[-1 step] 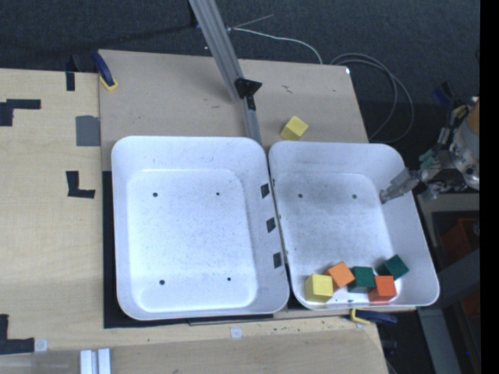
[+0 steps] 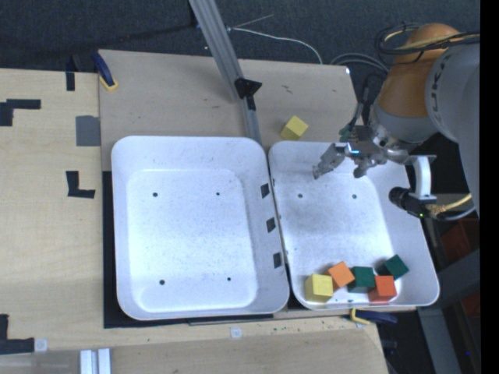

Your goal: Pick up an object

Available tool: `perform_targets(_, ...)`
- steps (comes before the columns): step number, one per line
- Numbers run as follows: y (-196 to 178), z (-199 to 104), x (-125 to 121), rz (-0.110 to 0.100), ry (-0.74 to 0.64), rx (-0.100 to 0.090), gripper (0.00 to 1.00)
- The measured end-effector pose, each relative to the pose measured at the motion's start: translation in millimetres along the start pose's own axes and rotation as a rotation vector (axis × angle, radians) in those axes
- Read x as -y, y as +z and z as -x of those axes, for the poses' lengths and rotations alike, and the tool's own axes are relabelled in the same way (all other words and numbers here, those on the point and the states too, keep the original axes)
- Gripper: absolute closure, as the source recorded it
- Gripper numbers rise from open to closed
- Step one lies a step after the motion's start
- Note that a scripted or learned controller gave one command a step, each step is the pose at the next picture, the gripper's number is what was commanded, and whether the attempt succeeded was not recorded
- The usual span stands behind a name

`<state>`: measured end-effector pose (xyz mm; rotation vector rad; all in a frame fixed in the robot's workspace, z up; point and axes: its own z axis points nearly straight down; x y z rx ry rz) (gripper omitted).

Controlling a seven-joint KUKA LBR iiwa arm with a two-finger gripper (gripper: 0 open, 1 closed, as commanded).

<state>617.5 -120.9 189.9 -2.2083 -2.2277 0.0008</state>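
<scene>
This is looking like a robotics lab. A grey industrial arm with an orange band (image 2: pixel 421 68) is reaching over a pale plywood bench (image 2: pixel 171 100) carrying two shallow white plastic bins (image 2: pixel 125 209), small coloured foam cubes (image 2: pixel 359 277) are lying in the right bin's near corner, and black tape marks (image 2: pixel 74 184) are sticking along the bench's left edge.

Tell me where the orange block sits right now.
The orange block lies in the right bin, near its front edge, wedged between the yellow block and a green block, well away from the gripper.
</scene>
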Motion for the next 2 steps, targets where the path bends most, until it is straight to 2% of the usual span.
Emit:
perform_targets(1, -4, 5, 1, 0.003, 0.007, 0.004, 0.00)
perform_targets(2, -9, 7, -18, 0.004, 0.005, 0.003, 0.00)
